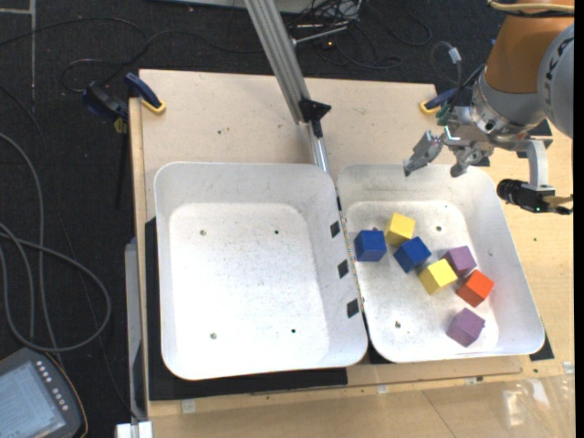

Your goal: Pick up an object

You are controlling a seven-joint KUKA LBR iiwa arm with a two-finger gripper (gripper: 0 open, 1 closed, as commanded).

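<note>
Several small cubes lie in the right bin [511, 245]: a blue cube [370, 245], a yellow cube [400, 228], a second blue cube [412, 254], a second yellow cube [438, 275], a purple cube [461, 260], an orange-red cube [474, 287] and another purple cube [466, 326]. My gripper [444, 158] hangs over the far rim of the right bin, well behind the cubes. Its two fingers are spread apart with nothing between them.
The left bin [182, 245] sits beside the right one. A slanted metal pole [283, 53] runs down to the gap between the bins. Clamps [146, 94] grip the board's far corners. Cables lie on the dark floor around the bench.
</note>
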